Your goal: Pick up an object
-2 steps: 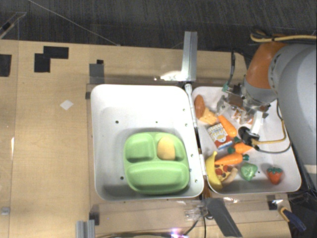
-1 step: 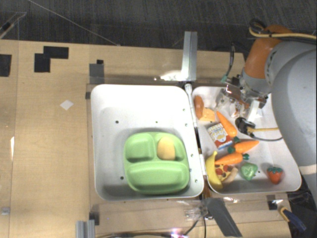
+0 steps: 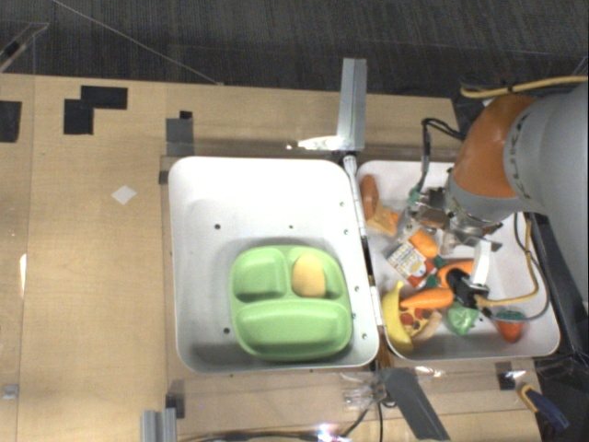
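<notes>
Over the right bin (image 3: 550, 339), gripper (image 3: 440, 231) sits low among piled toy food (image 3: 433, 297), likely to reach one piece; grip state unreadable from this angle.

Even overhead light, soft shadows, slight overall blur.

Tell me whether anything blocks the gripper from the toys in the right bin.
Nothing visible does: the gripper sits directly over the toy pile in the right bin; whether it touches any toy can't be told.
</notes>
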Action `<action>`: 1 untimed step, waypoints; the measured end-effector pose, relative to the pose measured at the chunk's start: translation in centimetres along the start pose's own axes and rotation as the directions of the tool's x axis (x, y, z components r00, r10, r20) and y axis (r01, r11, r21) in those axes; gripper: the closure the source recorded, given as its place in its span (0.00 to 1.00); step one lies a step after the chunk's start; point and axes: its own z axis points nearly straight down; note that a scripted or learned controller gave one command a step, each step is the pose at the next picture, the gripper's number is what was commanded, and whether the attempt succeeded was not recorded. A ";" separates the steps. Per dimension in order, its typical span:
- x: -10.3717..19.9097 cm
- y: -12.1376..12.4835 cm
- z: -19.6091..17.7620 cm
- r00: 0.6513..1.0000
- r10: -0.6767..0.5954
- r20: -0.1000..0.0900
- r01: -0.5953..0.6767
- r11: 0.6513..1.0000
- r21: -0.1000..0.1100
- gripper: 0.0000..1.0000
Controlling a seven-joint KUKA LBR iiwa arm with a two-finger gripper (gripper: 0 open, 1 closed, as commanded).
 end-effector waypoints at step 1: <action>0.1 0.1 -1.1 1.000 0.001 -0.001 -0.001 1.000 -0.003 1.00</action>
